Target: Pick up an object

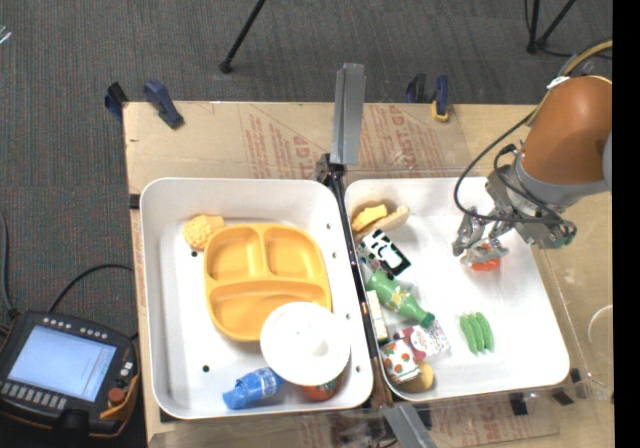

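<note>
The tool [482, 241] hung low in the right bin [530, 336], its fingers spread around a small orange-red object [487, 258] on the bin floor; whether they gripped it I could not tell; green pods [477, 332] lay nearby; the left bin [170, 336] held a yellow tray [262, 271].
</note>
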Robot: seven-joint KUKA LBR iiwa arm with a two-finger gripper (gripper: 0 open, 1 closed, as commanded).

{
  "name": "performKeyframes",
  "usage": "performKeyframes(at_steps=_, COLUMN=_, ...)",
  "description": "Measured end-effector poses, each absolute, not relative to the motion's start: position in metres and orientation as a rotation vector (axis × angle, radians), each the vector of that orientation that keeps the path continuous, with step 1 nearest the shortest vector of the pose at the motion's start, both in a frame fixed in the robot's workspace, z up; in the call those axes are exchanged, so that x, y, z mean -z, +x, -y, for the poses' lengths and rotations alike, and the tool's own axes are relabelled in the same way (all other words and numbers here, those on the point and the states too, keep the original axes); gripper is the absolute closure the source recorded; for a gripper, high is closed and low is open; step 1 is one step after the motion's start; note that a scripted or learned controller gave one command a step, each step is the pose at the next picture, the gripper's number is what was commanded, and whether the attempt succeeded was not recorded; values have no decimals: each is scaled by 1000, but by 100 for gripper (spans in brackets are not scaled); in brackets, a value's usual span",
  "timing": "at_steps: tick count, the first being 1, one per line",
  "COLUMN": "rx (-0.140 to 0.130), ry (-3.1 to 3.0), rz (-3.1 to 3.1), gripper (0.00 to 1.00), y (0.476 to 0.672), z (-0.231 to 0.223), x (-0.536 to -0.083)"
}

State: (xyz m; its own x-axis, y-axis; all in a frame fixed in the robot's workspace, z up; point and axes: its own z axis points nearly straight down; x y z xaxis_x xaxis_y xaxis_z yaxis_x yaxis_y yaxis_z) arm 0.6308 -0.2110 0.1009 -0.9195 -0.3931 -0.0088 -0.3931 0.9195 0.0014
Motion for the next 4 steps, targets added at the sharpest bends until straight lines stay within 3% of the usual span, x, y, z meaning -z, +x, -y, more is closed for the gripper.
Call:
performKeyframes(at_steps=1, rx=-6, ry=-628, rz=-3071, gripper=0, y=630, z=211, x=-100)
performKeyframes(at_steps=2, rx=-5, ry=-1059, rz=-2956, gripper=0, y=575, z=164, x=-87)
performKeyframes(at_steps=3, rx=-6, ry=-1035, rz=-2967, gripper=0, y=576, z=128, x=-87)
performKeyframes(at_steps=4, rx=-4, ry=-1312, rz=-2851, gripper=0, y=645, z=137, x=-88)
